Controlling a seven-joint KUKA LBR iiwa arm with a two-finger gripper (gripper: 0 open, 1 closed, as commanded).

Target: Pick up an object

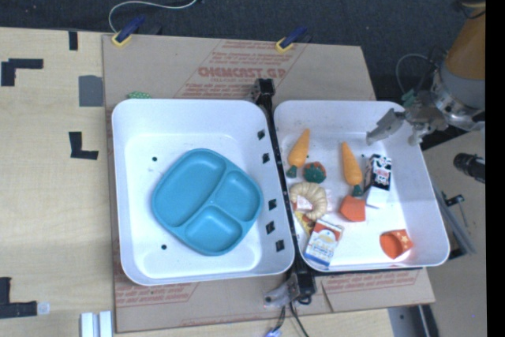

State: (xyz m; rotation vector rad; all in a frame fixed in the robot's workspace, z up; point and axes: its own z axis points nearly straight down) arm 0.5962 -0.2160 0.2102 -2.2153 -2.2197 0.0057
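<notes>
- At the near rim of the right bin point(418, 258) an orange cup-like piece point(396, 243) lies on its side, its form hard to read.
- Left of it a small carton point(323, 242), white with blue and red print, lies tilted against the bin's near left corner; the print is too small to read.
- Just beyond the carton sits a pale, ring-shaped pastry point(308, 200), touching it or nearly so.
- An orange-red block point(353, 208) rests near the bin's middle, with a white flat scrap beside it that cannot be identified.
- A toy carrot point(351, 162) points away from the camera, its green end toward the block.
- A black-and-white patterned item point(381, 171) lies just right of that carrot; what it is cannot be told.
- A small red and green round toy point(315, 171) sits between the two carrots.
- A second toy carrot point(299, 147) leans beside the divider.
- The left bin point(126, 170) holds a blue divided plate point(207, 201).
- The gripper point(388, 126) hangs over the right bin's far right part, one grey finger visible pointing down-left; whether the fingers are apart or together cannot be told, and nothing shows between them.
- The arm is cut off at the right edge.
</notes>
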